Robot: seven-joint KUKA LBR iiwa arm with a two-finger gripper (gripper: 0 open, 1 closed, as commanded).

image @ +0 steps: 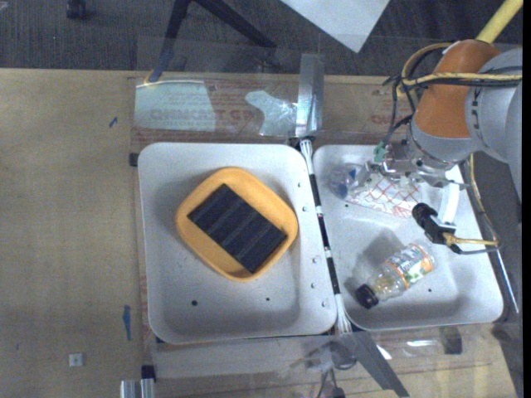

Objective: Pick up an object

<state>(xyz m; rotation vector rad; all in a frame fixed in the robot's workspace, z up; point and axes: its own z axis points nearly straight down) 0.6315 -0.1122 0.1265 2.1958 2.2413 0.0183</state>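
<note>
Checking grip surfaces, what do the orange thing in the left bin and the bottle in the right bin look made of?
Orange thing: looks like matte moulded plastic, with a dark ribbed panel on top. Bottle: clear glossy plastic, judging by see-through walls and highlights; black cap.

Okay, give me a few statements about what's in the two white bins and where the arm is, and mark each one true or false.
1. The yellow square tray with a black ribbed insert lies in the left white bin. True.
2. The clear plastic bottle with a black cap stands upright. False: it lies on its side in the right white bin.
3. The arm's gripper is above the left bin. False: it is over the right bin's far end.
4. A red-and-white mesh bag lies just beneath the gripper. True.
5. The bottle rests on the yellow tray. False: they are in separate bins.
</note>
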